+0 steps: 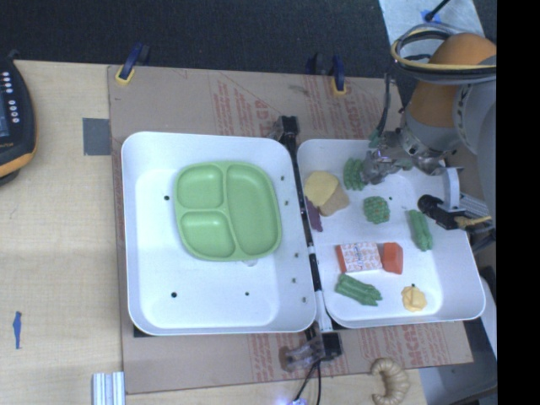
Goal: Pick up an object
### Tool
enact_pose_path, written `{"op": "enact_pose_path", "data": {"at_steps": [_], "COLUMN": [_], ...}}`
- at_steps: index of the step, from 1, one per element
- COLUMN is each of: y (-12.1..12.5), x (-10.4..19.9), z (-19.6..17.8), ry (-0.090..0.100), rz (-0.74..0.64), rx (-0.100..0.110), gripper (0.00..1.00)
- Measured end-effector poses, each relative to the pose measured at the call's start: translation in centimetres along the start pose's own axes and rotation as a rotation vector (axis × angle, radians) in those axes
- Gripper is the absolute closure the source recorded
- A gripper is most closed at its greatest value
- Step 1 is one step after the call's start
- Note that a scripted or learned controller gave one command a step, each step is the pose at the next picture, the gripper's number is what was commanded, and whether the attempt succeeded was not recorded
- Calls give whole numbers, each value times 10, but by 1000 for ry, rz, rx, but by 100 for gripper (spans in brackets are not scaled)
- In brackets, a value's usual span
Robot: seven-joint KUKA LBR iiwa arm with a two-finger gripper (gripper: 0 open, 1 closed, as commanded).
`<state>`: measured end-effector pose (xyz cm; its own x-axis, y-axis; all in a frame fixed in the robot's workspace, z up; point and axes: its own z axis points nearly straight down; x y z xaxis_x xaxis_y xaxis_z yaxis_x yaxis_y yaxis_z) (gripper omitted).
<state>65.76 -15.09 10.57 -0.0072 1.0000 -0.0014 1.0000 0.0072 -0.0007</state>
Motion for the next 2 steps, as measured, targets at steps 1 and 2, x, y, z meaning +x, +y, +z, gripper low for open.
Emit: {"op": "enact_pose_path", "data": {"at_steps": [1,2], "y": [-23,-23], "x": [-6,-6], "z": [-61,-57], "ry": [0,0], "rz": [6,5], "rx": [-3,1], "gripper": [100,0]}}
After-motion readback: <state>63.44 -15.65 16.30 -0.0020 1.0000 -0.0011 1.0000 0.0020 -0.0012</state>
